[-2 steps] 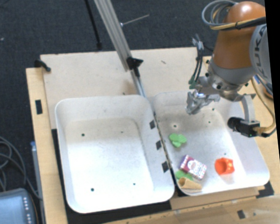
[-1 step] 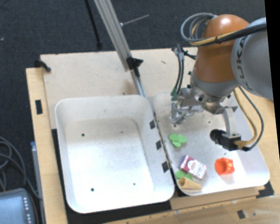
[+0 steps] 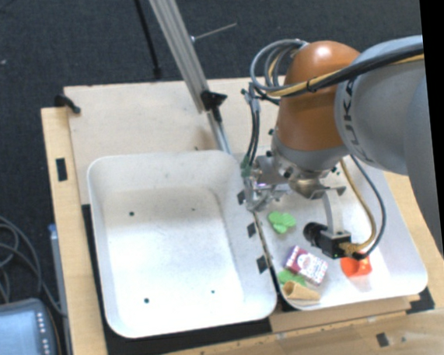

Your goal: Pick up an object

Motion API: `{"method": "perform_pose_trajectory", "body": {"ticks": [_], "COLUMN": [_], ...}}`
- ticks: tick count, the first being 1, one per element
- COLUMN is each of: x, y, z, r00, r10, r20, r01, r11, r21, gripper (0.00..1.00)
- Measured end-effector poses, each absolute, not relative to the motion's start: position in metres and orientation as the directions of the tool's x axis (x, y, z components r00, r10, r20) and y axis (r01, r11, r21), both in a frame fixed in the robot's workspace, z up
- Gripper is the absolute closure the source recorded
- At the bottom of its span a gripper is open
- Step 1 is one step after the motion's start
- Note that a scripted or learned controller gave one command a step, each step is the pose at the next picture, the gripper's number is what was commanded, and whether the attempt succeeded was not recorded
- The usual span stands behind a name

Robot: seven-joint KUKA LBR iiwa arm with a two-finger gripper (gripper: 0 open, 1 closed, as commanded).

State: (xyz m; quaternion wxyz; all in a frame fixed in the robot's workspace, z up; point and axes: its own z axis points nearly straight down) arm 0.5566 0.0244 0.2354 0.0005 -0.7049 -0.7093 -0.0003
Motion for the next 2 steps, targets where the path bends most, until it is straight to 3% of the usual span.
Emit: {"method": "perform_pose_trajectory", "body": {"ticks": [1,2], "x": [0.5346,0.5353], "y": [0.0615,0.0591], "z": [0.2371,0.2369], "r00": [-0.006,0.001], "r10": [1.0,1.0], "r20": [0.002,0.001], "r01": [1.0,1.0], "r11": [0.006,-0.001], "r21": [0.0,0.001], "gripper": [1.0,0.0]}}
